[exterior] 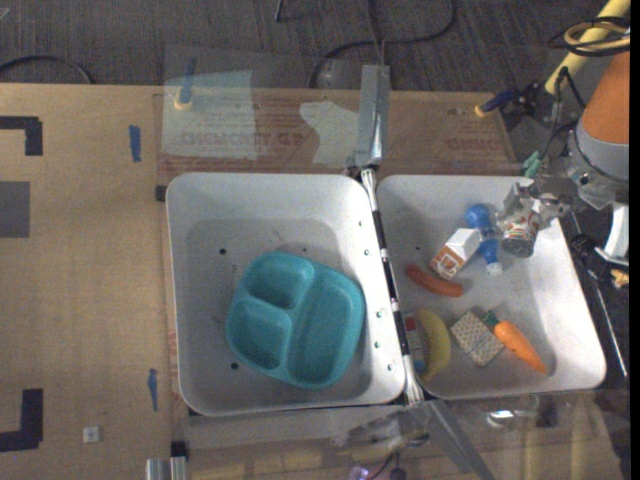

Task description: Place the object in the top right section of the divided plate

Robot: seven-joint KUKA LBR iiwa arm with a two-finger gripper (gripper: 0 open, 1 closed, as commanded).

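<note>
The fingers [528, 208] seem to pinch a small cup [518, 236]; that shallow hold could slip before reaching the teal plate [296, 318].

Grey arm [600, 158], orange band [610, 108], yellow-and-black cables [590, 38], metallic wrist hardware

Faint brown lettering runs across the flat cardboard sheet [250, 128] lying behind the two white bins, under a clear plastic cover, but it is too blurred to read; the small white and orange carton [453, 253] carries print too small to make out
</note>
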